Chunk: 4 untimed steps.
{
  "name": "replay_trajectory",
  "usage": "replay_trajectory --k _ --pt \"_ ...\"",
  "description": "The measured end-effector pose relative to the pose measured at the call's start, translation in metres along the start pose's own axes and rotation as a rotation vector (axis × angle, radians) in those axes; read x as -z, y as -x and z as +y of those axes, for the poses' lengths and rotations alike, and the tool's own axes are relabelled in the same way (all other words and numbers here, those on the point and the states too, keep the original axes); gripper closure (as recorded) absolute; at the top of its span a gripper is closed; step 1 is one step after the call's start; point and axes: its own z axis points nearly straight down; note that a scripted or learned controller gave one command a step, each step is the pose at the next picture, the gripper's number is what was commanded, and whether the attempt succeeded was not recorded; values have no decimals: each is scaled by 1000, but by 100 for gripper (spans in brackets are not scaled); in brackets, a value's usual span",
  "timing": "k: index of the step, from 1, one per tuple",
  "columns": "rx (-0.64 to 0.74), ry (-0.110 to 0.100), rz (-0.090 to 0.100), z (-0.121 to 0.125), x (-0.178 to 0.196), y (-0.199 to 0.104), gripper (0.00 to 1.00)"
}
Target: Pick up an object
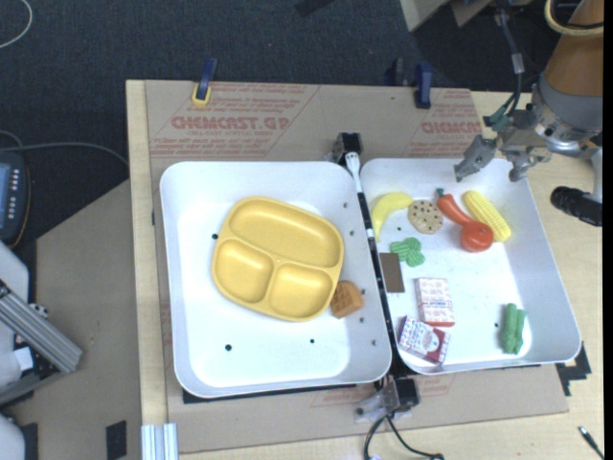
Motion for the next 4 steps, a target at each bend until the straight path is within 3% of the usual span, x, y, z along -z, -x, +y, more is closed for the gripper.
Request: replay_trajectory --k 3,4 --pt "1 -1 3 4 -129 -8 0" --pt "3 7 1 7 -114 -8 100"
